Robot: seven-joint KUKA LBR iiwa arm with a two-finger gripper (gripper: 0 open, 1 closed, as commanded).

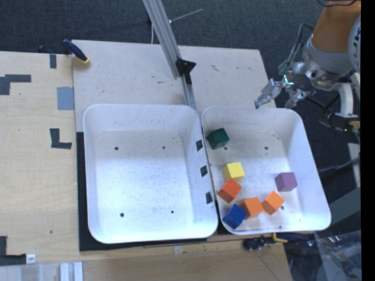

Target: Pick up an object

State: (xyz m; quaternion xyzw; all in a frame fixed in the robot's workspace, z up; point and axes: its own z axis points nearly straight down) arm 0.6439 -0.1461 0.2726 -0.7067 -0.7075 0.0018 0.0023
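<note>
The right bin (304,139) holds several small blocks: a dark green cube (218,138) near its far left, a yellow cube (234,171), an orange-red cube (229,189), a blue cube (235,215), two orange cubes (253,206) (273,202) and a purple cube (285,181). My gripper (280,93) hangs above the far right rim of that bin, well clear of every block. Its two fingers stand apart with nothing between them.
The left bin (94,157) lies beside the right one. A slanted metal bar (164,28) runs from the top down to the seam between the bins. Cables (328,116) hang at the right of the arm. A blue-yellow tool (76,51) lies at the far left.
</note>
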